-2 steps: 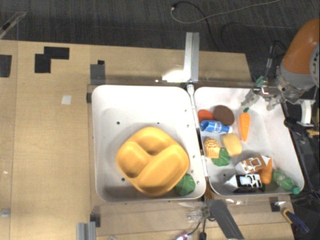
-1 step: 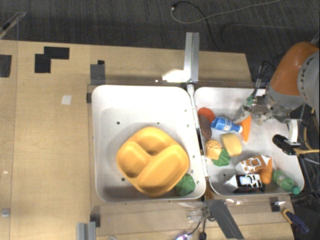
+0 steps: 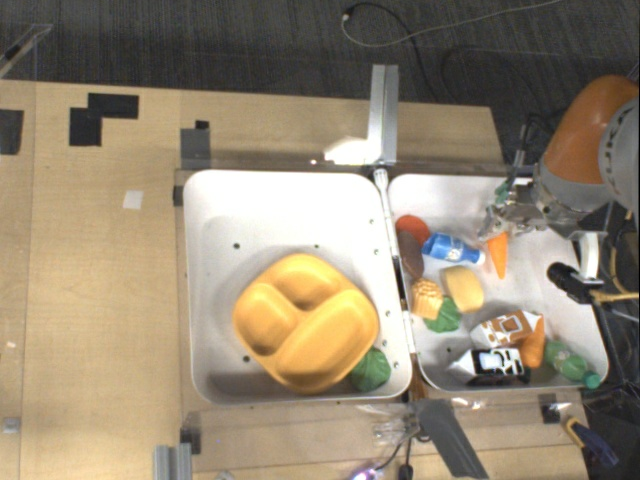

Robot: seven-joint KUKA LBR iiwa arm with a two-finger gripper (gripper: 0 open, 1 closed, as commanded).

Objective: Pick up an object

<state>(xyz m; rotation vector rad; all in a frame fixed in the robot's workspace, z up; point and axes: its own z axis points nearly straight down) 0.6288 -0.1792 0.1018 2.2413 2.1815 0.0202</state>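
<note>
The right bin (image 3: 570, 313) holds several small toys. Among them are an orange carrot-shaped piece (image 3: 497, 253), a blue bottle (image 3: 450, 249), a red-brown piece (image 3: 411, 230), a pale yellow block (image 3: 464, 287), a small corn-like piece (image 3: 427, 294) and a white and orange carton (image 3: 506, 326). My gripper (image 3: 512, 211) hangs over the bin's upper right part, just above the top end of the carrot-shaped piece. The grey wrist and orange band (image 3: 590, 133) rise behind it.
The left bin (image 3: 215, 228) holds a large yellow lobed dish (image 3: 305, 320) with a green piece (image 3: 372, 369) at its lower right. A metal post (image 3: 384, 118) stands behind the divider between the bins. A black and white item (image 3: 497, 362) and a green bottle (image 3: 572, 364) lie near the right bin's front.
</note>
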